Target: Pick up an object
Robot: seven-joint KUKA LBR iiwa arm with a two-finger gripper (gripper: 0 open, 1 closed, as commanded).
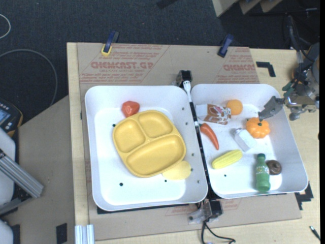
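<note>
My gripper (272, 108) reaches in from the right edge and hovers over the right bin's (294, 151) far right part, just above and right of a small orange pumpkin (258, 128). Nothing shows in its grasp. The right bin also holds an orange ball (234, 106), a brown-and-white snack packet (218, 114), a red chili pepper (209, 136), a small white-grey block (242, 139), a yellow corn cob (227, 159), a green bottle (262, 173) and a chocolate donut (274, 167).
The left bin (99, 136) holds a yellow divided plate (148, 142), a red fruit (130, 108) behind it and a pale yellow lemon (177, 171) at its front right corner. A black-edged divider (193, 131) separates the bins.
</note>
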